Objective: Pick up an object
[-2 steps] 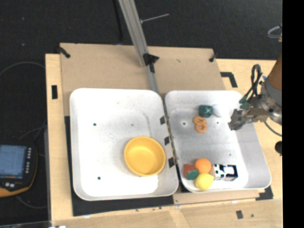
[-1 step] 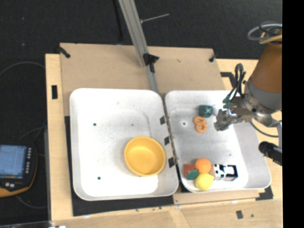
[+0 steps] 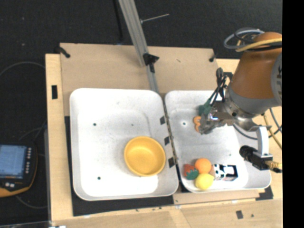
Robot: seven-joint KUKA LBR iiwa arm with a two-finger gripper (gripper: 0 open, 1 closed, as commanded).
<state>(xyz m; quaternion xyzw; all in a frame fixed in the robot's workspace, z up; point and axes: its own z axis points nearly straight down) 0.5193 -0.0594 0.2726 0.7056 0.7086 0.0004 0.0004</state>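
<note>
Gripper (image 3: 205, 123) sits low in right bin (image 3: 180, 103), finger state unclear. Small orange piece (image 3: 196, 121) touching it, likely light, rigid, smooth; grab across its middle. Other toys cluster at near edge.

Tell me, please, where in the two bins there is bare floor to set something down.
The left bin is bare everywhere except its near right part, where the yellow bowl sits. In the right bin, the far left corner and the middle strip are bare. Its near edge is crowded by the orange ball, yellow ball and black-and-white block; the gripper hangs mid-bin.
</note>
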